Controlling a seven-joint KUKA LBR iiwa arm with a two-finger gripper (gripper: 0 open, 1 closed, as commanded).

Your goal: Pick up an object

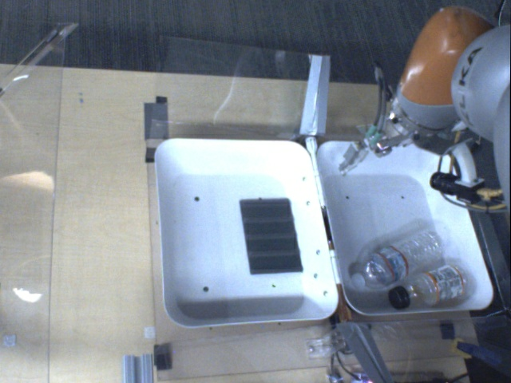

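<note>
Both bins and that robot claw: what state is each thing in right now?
Left bin: holds a dark ribbed pad, lying flat.
Right bin: holds two bottles at its near end.
Clear bottle: on its side.
Black-capped bottle: on its side, beside the other.
Gripper: above the right bin's far corner, holding nothing.

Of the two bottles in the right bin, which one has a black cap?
The lower bottle, nearest the bin's front wall; the upper bottle has a clear cap.
</note>
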